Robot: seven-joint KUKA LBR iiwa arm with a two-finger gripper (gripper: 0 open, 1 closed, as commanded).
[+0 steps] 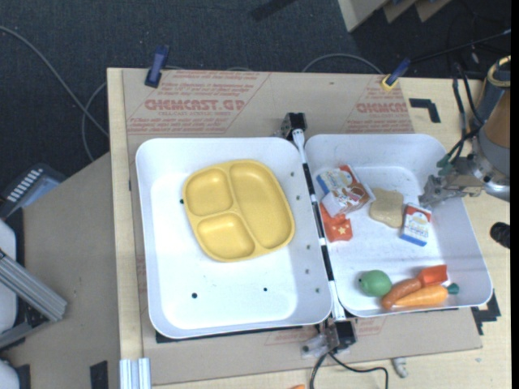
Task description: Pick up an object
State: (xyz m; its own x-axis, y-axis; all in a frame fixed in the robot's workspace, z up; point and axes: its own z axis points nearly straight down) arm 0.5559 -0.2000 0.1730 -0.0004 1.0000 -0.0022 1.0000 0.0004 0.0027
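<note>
The right bin holds several small items. A white and red snack packet and a red wrapper lie at its left. A beige lump and a small red, white and blue carton sit in the middle. Near the front lie a green ball, an orange carrot and a red block. My gripper hangs over the bin's right side, just up and right of the carton, and nothing shows in its grasp.
A yellow three-part plate rests in the left bin. Blue clamps grip the cardboard at the back. Cables trail behind the arm at the right edge.
</note>
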